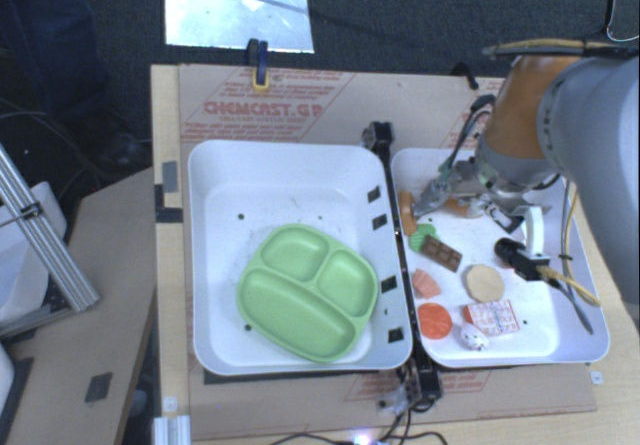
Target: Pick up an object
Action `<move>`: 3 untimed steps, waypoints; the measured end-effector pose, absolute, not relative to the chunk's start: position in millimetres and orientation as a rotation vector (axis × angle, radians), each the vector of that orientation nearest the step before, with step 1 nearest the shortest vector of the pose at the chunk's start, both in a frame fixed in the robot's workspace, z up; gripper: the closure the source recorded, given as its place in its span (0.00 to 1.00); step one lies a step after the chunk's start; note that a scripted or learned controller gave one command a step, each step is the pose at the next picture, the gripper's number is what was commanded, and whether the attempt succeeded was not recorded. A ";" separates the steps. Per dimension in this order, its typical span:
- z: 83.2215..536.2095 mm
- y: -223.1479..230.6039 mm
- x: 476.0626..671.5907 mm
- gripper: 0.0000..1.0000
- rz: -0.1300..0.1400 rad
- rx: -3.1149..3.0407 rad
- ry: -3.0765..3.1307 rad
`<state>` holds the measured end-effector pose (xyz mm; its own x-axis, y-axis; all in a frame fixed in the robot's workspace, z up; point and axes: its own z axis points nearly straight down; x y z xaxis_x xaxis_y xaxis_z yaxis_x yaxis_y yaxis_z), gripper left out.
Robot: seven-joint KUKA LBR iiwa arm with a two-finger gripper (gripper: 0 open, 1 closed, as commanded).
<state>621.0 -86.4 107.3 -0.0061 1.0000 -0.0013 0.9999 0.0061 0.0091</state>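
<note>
gripper point(440, 195) low in right bin point(560, 338), up near back-left part – fingers' state can't tell, blurred against arm point(560, 113). landmark = brown chocolate bar point(440, 253): gripper just above it, green piece point(423, 233) touching its upper-left, orange strip point(406, 210) beyond that by divider. pink piece point(427, 283) below bar, red disc point(434, 320) lower still. tan round cookie point(484, 283) right of bar, red-white packet point(490, 317) below cookie. left bin point(230, 183) – green divided plate point(308, 291), well left of bar.
</note>
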 end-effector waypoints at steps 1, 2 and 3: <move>82.4 -112.4 512.6 0.00 -0.010 2.232 2.221; 84.7 -85.3 555.2 0.00 0.005 2.212 2.227; 190.2 -41.7 517.4 0.00 0.011 2.209 2.228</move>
<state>517.4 -41.7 190.2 -0.0083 1.0000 0.0020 0.9999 0.0083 0.0081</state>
